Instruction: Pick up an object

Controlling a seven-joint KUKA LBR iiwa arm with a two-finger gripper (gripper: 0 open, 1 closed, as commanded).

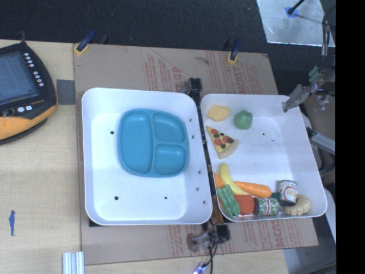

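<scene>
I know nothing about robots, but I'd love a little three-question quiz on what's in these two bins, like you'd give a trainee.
1. True or false: the blue divided plate lies in the left bin.
2. Which lies nearest the pizza slice? A) cracker B) small can C) carrot
3. Fill in: the green pepper sits in the ___ bin.

Key
1. True.
2. A; the cracker is just above the pizza slice, while the can and carrot lie toward the near end of the right bin.
3. Right.

The claw hovers at the right bin's far corner.
</scene>
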